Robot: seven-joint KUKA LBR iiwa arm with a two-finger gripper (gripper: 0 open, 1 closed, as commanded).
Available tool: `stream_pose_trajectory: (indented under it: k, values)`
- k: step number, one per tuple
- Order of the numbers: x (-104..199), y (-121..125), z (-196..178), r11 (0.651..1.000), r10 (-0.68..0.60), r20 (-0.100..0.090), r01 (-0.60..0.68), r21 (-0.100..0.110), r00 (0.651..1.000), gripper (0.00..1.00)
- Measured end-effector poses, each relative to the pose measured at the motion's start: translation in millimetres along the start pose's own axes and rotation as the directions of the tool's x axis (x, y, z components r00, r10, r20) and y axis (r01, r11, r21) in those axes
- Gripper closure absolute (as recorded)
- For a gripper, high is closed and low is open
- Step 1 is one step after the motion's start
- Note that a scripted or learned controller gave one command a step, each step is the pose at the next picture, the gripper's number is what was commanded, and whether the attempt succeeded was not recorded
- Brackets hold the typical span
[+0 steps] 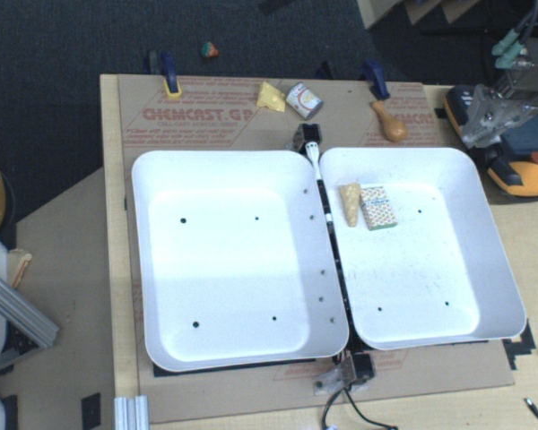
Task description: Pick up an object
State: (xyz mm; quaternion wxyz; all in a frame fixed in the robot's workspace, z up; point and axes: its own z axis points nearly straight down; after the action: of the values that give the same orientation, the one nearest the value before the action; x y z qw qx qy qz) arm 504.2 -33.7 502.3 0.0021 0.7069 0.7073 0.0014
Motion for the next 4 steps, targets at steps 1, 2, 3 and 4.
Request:
stream_pose_trajectory:
  k: [1,2,3,4]
  values:
    - [49.1,-23.7,-35.9,1.000,-0.006,-0.002,0.006,-0.003,1.000,1.00]
    - [46.3,-22.9,-33.3,1.000,0.000,-0.001,0.000,0.003,1.000,0.00]
    - [180.5,-27.6,137.3,1.000,-0.012,0.001,0.012,0.023,1.000,0.00]
    - [223.8,-24.8,2.7,1.000,-0.006,-0.009,0.006,-0.011,1.000,0.00]
